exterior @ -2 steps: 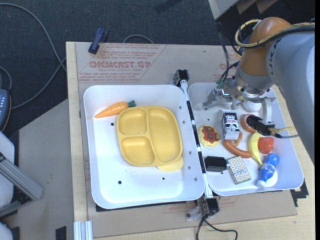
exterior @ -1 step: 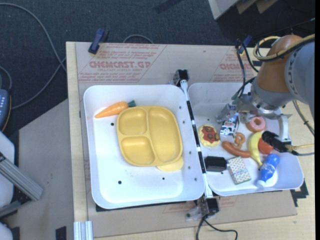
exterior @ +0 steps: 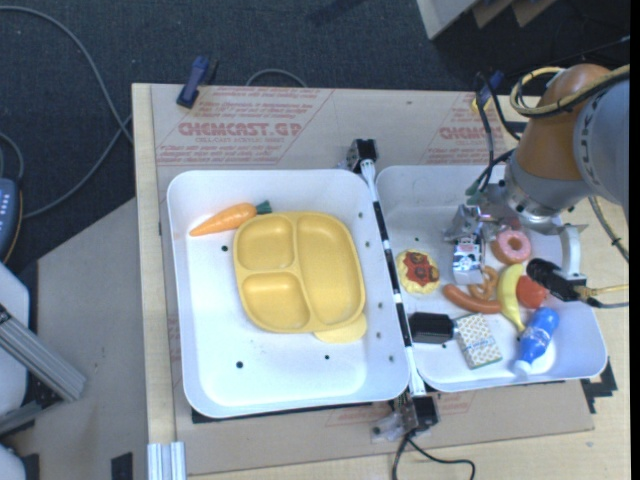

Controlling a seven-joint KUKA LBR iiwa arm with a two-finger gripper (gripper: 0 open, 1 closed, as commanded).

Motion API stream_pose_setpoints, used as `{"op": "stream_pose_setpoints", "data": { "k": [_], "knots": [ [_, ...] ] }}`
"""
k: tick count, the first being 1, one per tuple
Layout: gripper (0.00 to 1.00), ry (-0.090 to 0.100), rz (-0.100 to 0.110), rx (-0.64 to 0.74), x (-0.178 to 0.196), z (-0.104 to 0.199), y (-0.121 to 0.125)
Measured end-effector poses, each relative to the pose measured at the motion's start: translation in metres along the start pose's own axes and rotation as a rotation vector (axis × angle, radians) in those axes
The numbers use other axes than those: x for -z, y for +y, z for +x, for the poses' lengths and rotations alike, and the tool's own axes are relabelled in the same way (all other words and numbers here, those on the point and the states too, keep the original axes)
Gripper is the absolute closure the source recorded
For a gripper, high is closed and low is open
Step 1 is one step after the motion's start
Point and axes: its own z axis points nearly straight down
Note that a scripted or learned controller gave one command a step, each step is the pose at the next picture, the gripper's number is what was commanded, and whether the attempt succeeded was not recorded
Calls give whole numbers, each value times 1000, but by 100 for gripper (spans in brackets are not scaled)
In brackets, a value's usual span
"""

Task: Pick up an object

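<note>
Broadly, the counter [exterior: 290, 128] carries two white bins side by side. The left bin [exterior: 200, 298] holds a yellow divided tray [exterior: 298, 270] near its middle and a toy carrot [exterior: 224, 219] toward its far left corner, well apart from the arm's reach. The right bin [exterior: 430, 193] gathers the small toys along its near edge, likely so any one serves as the pick. The claw [exterior: 467, 251] hangs low over that cluster, just beside a pink doughnut [exterior: 513, 247] and a sausage [exterior: 472, 298]; whether it grips anything I cannot tell, since the wrist hides its tip. A blue bottle [exterior: 534, 340] lies at the near right corner.
</note>
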Motion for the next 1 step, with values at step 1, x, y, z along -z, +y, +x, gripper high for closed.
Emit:
{"op": "stream_pose_setpoints", "data": {
  "k": [1],
  "knots": [
    [100, 1, 0, 1, 89, 94, -19]
  ]
}}
